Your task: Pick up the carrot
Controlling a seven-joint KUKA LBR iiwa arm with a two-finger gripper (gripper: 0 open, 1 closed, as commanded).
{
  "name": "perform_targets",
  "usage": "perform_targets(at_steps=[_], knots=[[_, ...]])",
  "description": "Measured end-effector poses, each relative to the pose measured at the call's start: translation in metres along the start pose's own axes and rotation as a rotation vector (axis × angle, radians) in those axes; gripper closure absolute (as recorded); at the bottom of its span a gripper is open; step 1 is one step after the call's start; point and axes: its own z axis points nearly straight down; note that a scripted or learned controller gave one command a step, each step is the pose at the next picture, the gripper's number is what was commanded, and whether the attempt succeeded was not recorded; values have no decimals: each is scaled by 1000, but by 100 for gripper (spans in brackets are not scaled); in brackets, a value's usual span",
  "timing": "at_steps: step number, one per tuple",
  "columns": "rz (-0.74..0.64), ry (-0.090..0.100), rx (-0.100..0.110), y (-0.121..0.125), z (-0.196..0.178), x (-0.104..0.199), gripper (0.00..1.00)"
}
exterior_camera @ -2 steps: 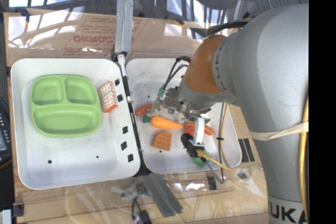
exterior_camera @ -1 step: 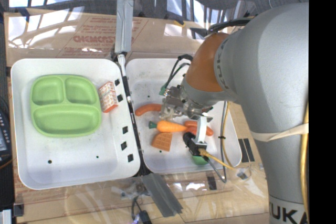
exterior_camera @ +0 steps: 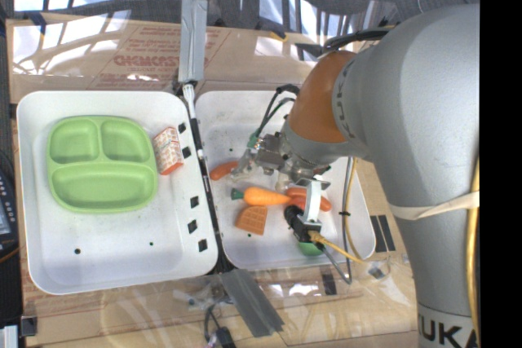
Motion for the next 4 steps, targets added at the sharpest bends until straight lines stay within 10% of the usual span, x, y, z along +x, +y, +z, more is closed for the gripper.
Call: perform_targets(at_steps=[2,3,4], knots=[[-800,0,-6,-70,9,-51,0],[-804,-1,-8,-68,-1,-51,100],[-348,-1,-8,-71,9,-32,100]])
